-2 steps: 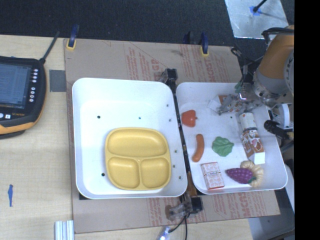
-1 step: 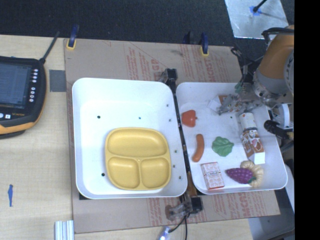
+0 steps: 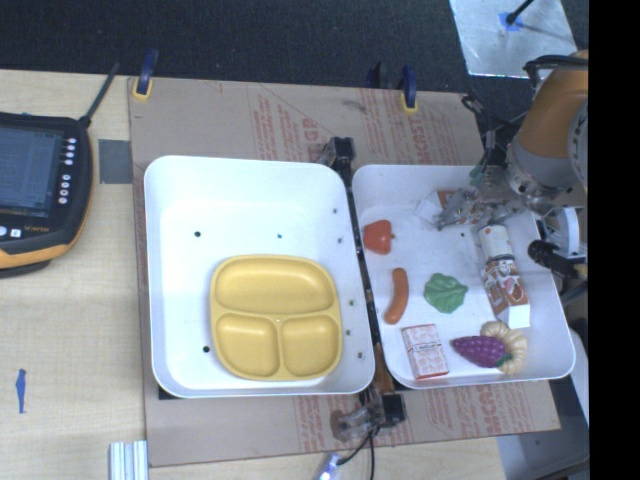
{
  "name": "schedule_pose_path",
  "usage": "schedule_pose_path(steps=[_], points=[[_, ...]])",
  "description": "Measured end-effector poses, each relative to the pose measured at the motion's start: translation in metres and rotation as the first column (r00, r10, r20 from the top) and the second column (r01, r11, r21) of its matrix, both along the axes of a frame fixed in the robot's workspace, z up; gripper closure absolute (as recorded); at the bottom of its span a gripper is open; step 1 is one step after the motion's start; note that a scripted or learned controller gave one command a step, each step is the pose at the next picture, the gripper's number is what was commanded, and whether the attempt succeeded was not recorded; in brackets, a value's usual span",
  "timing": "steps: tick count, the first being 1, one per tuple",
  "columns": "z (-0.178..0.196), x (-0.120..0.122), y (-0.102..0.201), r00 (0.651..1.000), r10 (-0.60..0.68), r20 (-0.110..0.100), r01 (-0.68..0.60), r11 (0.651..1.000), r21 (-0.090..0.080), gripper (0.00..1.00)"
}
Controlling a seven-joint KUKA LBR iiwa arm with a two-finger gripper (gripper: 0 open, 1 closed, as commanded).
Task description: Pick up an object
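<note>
A wooden bench carries two shallow white bins side by side, seen from above at a slant. The left bin (image 3: pixel 180 228) holds a yellow divided tray (image 3: pixel 277 316) near its front edge. The right bin (image 3: pixel 400 183) holds the loose items: a red tomato-like piece (image 3: pixel 377 236) by its left wall, an orange sausage (image 3: pixel 397 295) below that, a green leafy piece (image 3: pixel 445 293) at the middle, a small red-and-white box (image 3: pixel 425 351) and a purple grape bunch (image 3: pixel 479 349) along the front edge, and a brown-and-white bottle (image 3: pixel 499 273) near the right wall.

The grey and orange arm (image 3: pixel 550 118) reaches in over the right bin's far right corner. Its gripper (image 3: pixel 465 208) hangs low above the bin floor there, just beyond the bottle's top. How wide the claw stands cannot be told; it blurs into clutter, and nothing is seen held.

This looks like the approach step, before any grasp. The bottle is the nearest candidate. It lies flat, its long axis running from the far edge toward the front edge, tilted slightly, cap end pointing toward the gripper. A grasp would likely call for closing across its narrow width and then lifting.
</note>
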State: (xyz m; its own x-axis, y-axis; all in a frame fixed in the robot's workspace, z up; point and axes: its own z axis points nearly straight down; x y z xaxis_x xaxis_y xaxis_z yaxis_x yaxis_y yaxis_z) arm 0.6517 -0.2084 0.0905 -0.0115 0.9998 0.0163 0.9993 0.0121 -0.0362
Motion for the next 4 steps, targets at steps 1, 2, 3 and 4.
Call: schedule_pose_path(steps=[1, 2, 3, 4], points=[[0.0, 0.0, 0.0, 1.0, 0.0, 0.0, 0.0, 1.0, 0.0, 0.0], [0.0, 0.0, -0.0001, 1.0, 0.0, 0.0, 0.0, 1.0, 0.0, 0.0], [0.0, 0.0, -0.0001, 1.0, 0.0, 0.0, 0.0, 1.0, 0.0, 0.0], [0.0, 0.0, -0.0001, 1.0, 0.0, 0.0, 0.0, 1.0, 0.0, 0.0]])
